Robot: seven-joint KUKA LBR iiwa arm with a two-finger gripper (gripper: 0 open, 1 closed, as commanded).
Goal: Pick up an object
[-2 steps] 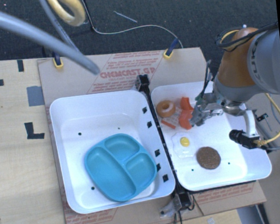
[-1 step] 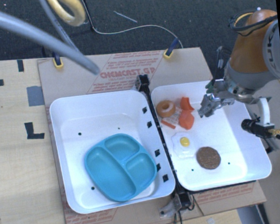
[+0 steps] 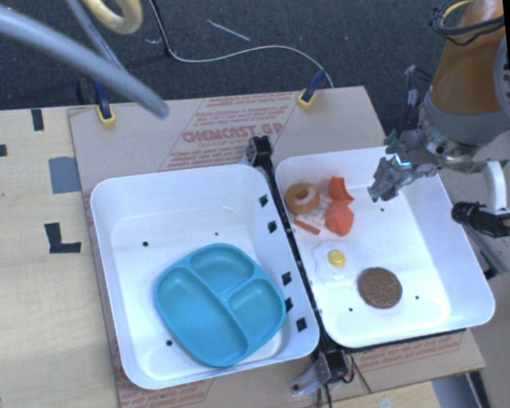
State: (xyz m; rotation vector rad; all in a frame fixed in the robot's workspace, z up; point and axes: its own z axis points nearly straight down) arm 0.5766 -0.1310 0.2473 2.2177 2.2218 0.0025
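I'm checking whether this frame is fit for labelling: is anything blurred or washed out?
In the camera view, a grey tube crossing the top left is soft and out of focus; the white bin walls are bright with little detail; the blue tray, the brown patty and the gripper are reasonably sharp.

A blue tray with three compartments lies in the left bin. Both bins sit on printed cardboard (clamped at the far edge) on the desk. A white cable crosses dark floor.
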